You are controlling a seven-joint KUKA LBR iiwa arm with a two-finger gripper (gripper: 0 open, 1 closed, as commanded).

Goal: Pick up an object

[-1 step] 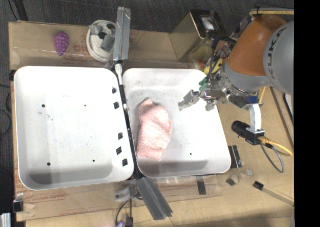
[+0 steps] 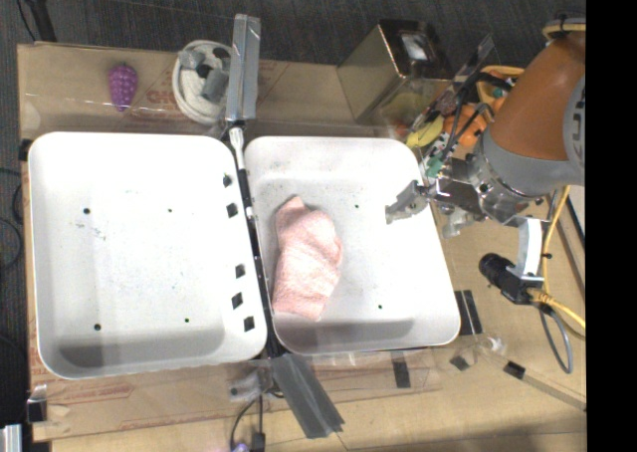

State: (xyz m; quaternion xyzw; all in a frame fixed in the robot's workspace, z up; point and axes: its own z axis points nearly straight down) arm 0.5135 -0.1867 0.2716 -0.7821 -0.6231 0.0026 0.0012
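A pink crumpled cloth (image 2: 304,259) lies in the right bin (image 2: 388,326), against its left wall. My gripper (image 2: 405,203) hangs over the bin's right side, a hand's width to the right of the cloth and apart from it. Nothing shows between its tips. The grey arm with its orange band (image 2: 542,92) comes in from the right edge.
The left bin (image 2: 60,241) sits beside the right one, with a row of black clips along the divider (image 2: 242,241). Behind the bins stand a purple object (image 2: 122,85), a white coil (image 2: 202,79), a metal box (image 2: 403,57) and a tangle of cables (image 2: 453,116).
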